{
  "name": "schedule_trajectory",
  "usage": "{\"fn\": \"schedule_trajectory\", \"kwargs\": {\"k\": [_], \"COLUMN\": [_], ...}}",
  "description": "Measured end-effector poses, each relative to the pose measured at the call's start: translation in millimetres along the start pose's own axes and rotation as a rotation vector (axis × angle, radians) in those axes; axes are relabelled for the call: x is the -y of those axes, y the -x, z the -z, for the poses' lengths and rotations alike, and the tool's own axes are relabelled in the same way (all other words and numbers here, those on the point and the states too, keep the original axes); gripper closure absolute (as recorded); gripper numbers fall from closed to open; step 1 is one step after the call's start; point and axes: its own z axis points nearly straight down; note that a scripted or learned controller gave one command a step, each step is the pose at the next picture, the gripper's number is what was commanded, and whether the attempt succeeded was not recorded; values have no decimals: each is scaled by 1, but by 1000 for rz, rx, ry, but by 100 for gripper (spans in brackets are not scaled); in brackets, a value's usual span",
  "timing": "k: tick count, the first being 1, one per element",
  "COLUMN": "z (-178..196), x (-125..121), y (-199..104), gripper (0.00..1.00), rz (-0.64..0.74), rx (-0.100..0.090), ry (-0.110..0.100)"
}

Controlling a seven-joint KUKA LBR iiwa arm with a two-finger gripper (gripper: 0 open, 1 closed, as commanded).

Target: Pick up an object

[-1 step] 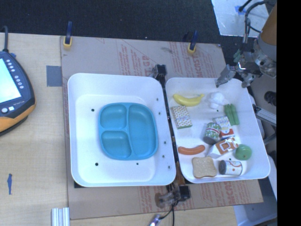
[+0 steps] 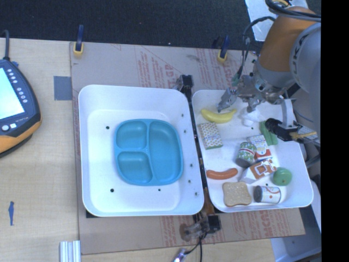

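Note:
My gripper (image 2: 238,102) hangs over the far end of the right bin (image 2: 305,171), its two fingers spread open and nothing between them. A yellow banana (image 2: 218,115) lies just below and left of the left finger (image 2: 226,100); whether they touch is unclear. Further down the bin lie a patterned box (image 2: 210,135), a small can (image 2: 246,153), a sausage (image 2: 222,173) and a slice of toast (image 2: 236,194). A green piece (image 2: 269,131), a red-and-white carton (image 2: 263,166), a green ball (image 2: 282,176) and a tipped can (image 2: 269,194) sit on the right side.
The left bin (image 2: 92,146) holds a blue divided plate (image 2: 148,150). A control pendant (image 2: 13,105) rests on the bench at the far left. Clamps (image 2: 185,83) stand between the bins at the far and near edges.

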Motion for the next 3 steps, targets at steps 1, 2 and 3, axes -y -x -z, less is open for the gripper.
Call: {"fn": "schedule_trajectory", "kwargs": {"k": [1,2,3], "z": [-62,-51,-51], "x": [0,0,0], "y": [-17,-16,-16], "gripper": [0,100,0], "rz": [1,2,2], "rx": [1,1,1], "ry": [-1,-2,-2]}}
